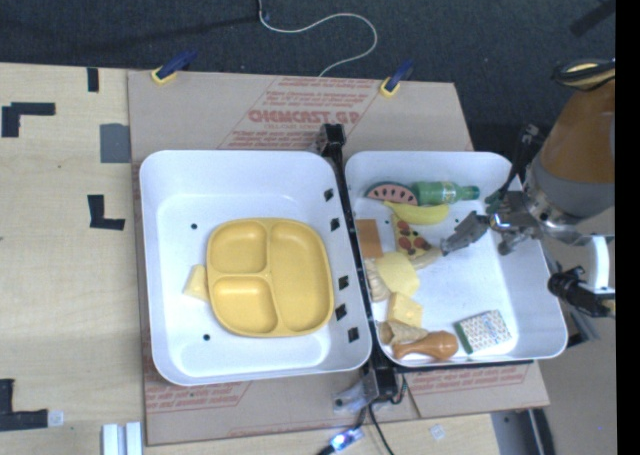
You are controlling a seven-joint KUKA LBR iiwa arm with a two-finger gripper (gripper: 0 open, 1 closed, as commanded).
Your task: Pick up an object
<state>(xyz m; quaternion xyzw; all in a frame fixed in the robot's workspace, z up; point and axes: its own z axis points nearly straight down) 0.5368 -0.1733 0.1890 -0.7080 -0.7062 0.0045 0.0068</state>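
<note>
Toy food (405,273) was heaped along right bin's (500,293) left wall — easy pickings. Pincer (472,231) hovered just right of banana (420,213), nothing gripped; couldn't tell if spread.

— What colours are in the left white bin (160,243)?
— A yellow divided plate (269,276), with a pale yellow piece (194,284) at its edge.
— And the right bin (520,313)?
— A green bottle (446,192), a yellow banana (420,212), a red watermelon slice with a green rind and dark seeds (386,192), an orange-brown drumstick (428,346), and a green-and-white checked packet (484,331).
— The arm (585,153)?
— Grey, with an orange band
</note>
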